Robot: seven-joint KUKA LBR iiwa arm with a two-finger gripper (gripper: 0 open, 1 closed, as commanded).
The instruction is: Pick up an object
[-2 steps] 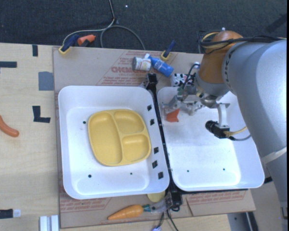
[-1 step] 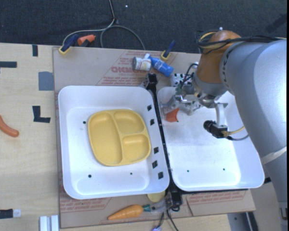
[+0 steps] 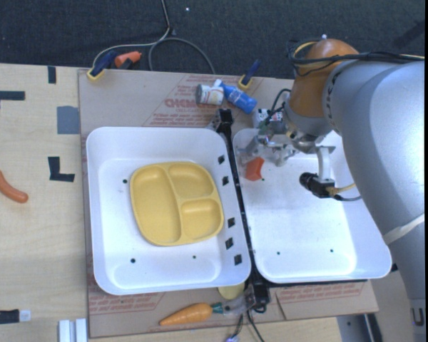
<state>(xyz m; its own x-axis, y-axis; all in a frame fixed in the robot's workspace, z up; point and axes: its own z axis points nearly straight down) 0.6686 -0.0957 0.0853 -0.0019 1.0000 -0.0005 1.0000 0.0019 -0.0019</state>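
Wood and brown cardboard cover the bench (image 3: 36, 262), and two white bins sit on top, side by side. Nearest the camera, a toy carrot (image 3: 185, 314) lies on the cardboard just below the left bin (image 3: 103, 262). Inside that bin rests a yellow plate (image 3: 177, 202) with three parts (it lies flat, a bit turned).

The right bin (image 3: 307, 262) has a small red-orange thing (image 3: 254, 169) in its top left corner, close to the wall between the bins. The gripper (image 3: 265, 148) hangs just above and beside that red thing, and I cannot tell if it touches it. The metal parts are too small and jumbled to show how wide the pincer is, so I cannot tell that either. The big grey arm (image 3: 385, 141) comes in from the right, with its orange band (image 3: 321, 77) up by the wrist.

Farther back, a white and blue bottle (image 3: 225, 95) lies on the cardboard. An orange sausage toy (image 3: 8, 186) lies far off to the left on the wood.
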